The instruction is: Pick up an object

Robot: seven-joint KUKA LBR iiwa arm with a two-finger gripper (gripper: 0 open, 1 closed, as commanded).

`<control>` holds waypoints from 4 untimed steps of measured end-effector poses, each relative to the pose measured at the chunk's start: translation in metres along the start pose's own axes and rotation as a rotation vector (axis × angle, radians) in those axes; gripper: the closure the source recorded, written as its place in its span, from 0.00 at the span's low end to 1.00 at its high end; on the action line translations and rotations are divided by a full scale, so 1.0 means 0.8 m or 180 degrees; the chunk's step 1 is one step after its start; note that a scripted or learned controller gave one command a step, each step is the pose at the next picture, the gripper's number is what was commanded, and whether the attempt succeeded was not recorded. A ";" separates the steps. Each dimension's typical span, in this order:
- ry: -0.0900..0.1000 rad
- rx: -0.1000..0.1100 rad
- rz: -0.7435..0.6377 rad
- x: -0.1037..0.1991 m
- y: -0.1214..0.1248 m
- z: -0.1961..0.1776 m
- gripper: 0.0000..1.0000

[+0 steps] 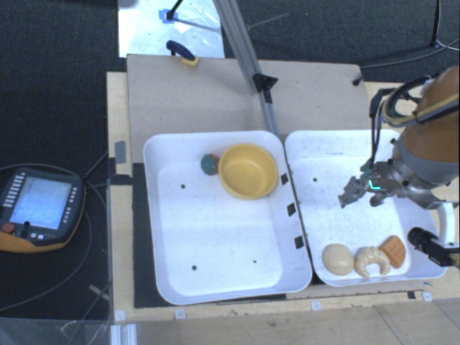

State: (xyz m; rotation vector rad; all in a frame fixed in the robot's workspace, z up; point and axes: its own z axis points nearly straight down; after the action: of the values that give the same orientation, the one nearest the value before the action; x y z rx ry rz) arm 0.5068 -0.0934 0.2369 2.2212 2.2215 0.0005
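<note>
The right bin holds three food-like items along its near edge: a pale round bun, a croissant and an orange square cracker. In the left bin a yellow bowl sits at the far side, with a small teal object touching its left rim. My gripper hangs over the middle of the right bin, above and behind the three items. Its fingers are spread open with nothing between them.
A slanted metal pole ends at a clamp behind the bins. A blue and yellow clamp lies on the cardboard at the back. A teach pendant rests on the floor to the left. A black arm part sits by the right bin's near corner.
</note>
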 end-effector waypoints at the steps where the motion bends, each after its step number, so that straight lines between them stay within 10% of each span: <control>1: 0.0000 0.0000 0.0000 0.000 0.000 0.000 0.00; 4: 0.0001 0.0012 0.0001 -0.014 0.011 0.181 0.00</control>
State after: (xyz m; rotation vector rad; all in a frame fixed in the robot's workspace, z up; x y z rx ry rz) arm 0.5157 -0.1044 0.0919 2.2235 2.2234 -0.0034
